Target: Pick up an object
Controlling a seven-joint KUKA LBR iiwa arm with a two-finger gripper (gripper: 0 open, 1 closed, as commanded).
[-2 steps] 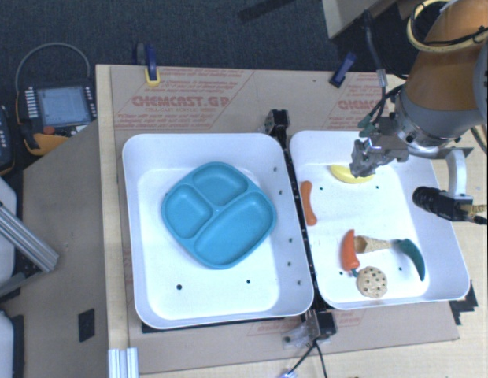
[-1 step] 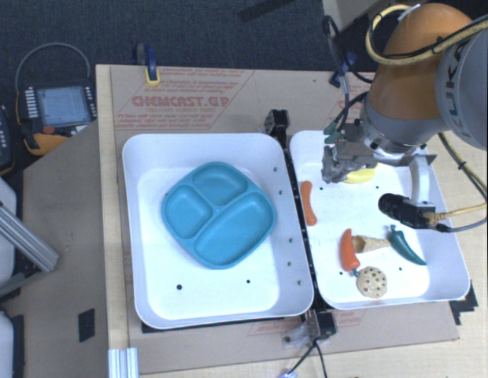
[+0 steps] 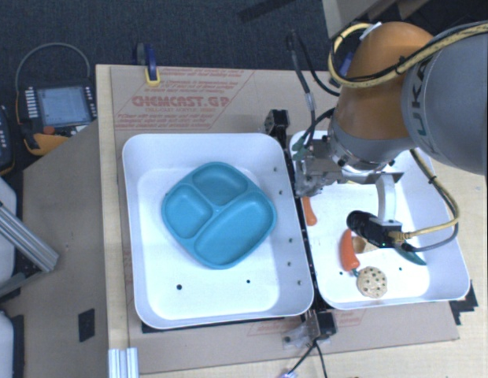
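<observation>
From my station I see a tan bench (image 3: pixel 110 211) with red lettering printed near its far edge. Two shallow white bins rest on it close side by side, the left bin (image 3: pixel 136 235) and the right bin (image 3: pixel 437 278). A blue and yellow clamp (image 3: pixel 152 68) sits at the far edge.

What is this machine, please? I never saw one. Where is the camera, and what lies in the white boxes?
This is a robot arm, grey with an orange band, seen by one camera fixed above the bench, looking down. Its gripper hangs over the right bin, close to a small orange piece. That bin also holds an orange-red sausage shape and a round biscuit. The left bin holds a blue divided plate. Whether anything is held, I cannot tell.
</observation>
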